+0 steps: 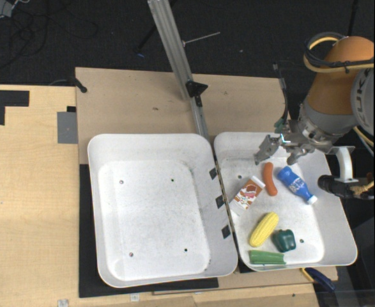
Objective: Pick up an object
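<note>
My gripper (281, 153) hangs over the back part of the right bin (241, 151), its fingers spread open with nothing between them. Just below it lies an orange sausage (270, 178), and a blue bottle (296, 184) lies to that sausage's right. A red and white carton (248, 194) sits near the bin's left wall. Toward the front are a yellow corn cob (264, 229), a dark green pepper (284, 240) and a long green vegetable (267, 257).
The left bin (149, 203) adjoins the right one, with black clips (220, 201) along the shared wall. A slanted metal rail (177, 56) rises behind the bins. The arm's orange band (340, 75) stands at the right.
</note>
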Robot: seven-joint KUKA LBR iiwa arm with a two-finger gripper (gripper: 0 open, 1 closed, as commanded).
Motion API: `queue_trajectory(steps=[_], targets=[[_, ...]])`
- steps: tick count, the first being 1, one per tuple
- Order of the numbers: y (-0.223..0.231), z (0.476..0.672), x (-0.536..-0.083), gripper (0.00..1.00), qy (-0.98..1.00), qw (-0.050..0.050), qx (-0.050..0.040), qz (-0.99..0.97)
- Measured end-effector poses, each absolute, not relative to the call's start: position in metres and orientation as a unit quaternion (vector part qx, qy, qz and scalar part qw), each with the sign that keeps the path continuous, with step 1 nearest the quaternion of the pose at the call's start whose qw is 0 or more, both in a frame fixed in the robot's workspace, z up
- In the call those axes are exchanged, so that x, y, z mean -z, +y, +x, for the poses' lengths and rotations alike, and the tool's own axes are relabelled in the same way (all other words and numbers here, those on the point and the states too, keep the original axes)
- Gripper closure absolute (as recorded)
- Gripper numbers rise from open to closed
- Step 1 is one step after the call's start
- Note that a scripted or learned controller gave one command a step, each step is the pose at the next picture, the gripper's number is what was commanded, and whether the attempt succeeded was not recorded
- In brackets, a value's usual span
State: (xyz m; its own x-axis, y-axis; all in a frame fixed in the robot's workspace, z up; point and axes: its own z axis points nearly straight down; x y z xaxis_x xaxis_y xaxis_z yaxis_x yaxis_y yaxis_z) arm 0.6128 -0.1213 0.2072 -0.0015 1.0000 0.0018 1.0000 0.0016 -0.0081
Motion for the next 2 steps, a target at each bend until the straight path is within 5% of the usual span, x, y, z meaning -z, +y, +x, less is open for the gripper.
queue_trajectory(steps=[1, 2], targets=[[-0.122, 0.614, -0.21, 0.0, -0.707, 0.001, -0.0007, -0.707], [-0.119, 0.612, -0.146, 0.0, -0.707, 0.004, -0.0026, -0.707]])
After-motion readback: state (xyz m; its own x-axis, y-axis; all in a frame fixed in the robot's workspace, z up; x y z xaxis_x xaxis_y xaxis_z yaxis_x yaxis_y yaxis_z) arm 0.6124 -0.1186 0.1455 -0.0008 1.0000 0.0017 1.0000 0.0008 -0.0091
